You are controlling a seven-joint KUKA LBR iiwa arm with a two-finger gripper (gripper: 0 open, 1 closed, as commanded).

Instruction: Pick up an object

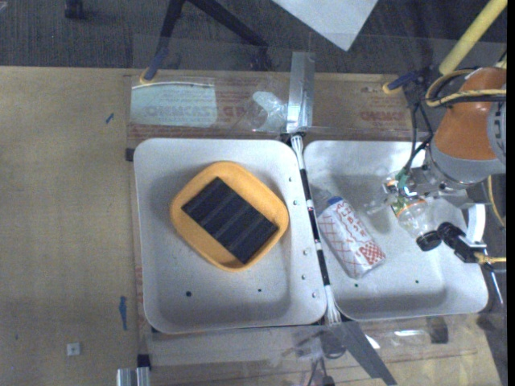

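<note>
Just right of the red-and-white snack packet (351,238) in the right bin (451,292), your gripper (406,198) hovers — I cannot tell its state. The packet lies flat and crinkly — a descent this far right could miss it.
</note>
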